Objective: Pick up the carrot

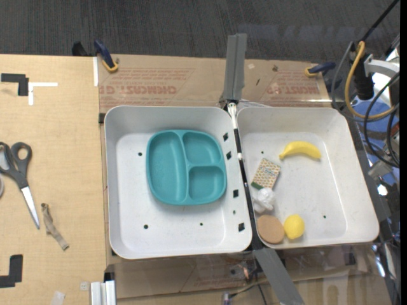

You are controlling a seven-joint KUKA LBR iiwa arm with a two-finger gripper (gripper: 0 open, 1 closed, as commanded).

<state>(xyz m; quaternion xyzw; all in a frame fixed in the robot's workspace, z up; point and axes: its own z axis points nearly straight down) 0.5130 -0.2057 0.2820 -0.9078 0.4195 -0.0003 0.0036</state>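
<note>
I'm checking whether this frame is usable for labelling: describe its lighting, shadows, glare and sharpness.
Camera view: even, soft overhead light; faint shadows under the teal divided plate and banana; the right bin is bright, near washed out, without hard glare; focus is fairly sharp on the scissors, softer on the small packet.

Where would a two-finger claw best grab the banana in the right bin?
Probably across the banana's thick middle, coming from straight above. It lies flat and curved in the right bin, apart from the other things, with bare floor along both long sides.
</note>
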